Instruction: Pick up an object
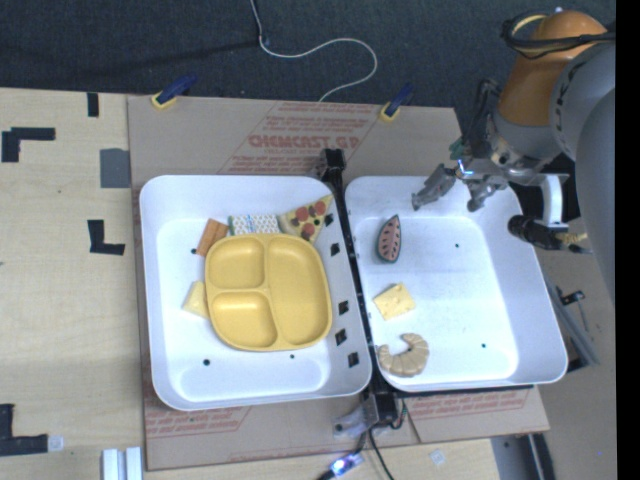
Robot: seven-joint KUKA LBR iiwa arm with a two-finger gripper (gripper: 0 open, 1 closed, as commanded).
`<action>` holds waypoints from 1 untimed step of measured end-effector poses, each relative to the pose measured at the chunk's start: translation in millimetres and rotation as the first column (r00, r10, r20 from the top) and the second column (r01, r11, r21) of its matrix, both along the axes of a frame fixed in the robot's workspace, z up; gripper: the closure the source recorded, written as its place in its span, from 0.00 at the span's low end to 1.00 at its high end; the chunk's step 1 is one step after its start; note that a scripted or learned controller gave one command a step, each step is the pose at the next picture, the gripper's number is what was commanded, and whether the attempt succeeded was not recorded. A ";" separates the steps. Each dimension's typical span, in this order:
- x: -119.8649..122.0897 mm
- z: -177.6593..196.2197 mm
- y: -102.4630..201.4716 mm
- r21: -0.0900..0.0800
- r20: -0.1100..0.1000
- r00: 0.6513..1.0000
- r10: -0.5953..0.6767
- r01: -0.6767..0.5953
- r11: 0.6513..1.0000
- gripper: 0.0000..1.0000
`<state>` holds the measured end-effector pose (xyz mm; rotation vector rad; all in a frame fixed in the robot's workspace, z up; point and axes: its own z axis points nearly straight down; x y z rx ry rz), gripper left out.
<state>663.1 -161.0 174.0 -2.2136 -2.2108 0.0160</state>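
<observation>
Looking down on the surface (70,268), you have two shallow white plastic bins side by side. The left bin (165,268) carries a large yellow divided plastic plate (268,292) at its centre, with small toy food pieces tucked along the plate's far and left edges. The right bin (520,308) holds the easier targets: a curled tan toy croissant (405,354) near its near-left corner, a pale yellow cheese wedge (393,301) along its left edge, and a red watermelon slice (389,239) toward its far-left corner.

The end effector (458,186) hangs at the right bin's far edge, fingers spread apart, gripping nothing and touching nothing you can make out.

To do this step well, I'd judge the watermelon slice your nearest pick. Bring the end effector across toward the far-left corner, centre the open fingers over the slice's narrow width, keep clear of the bin wall, descend straight, and close only once both fingers straddle it.
</observation>
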 end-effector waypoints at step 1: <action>3.4 10.2 0.2 -0.002 0.015 1.000 0.003 -0.003 1.000 0.00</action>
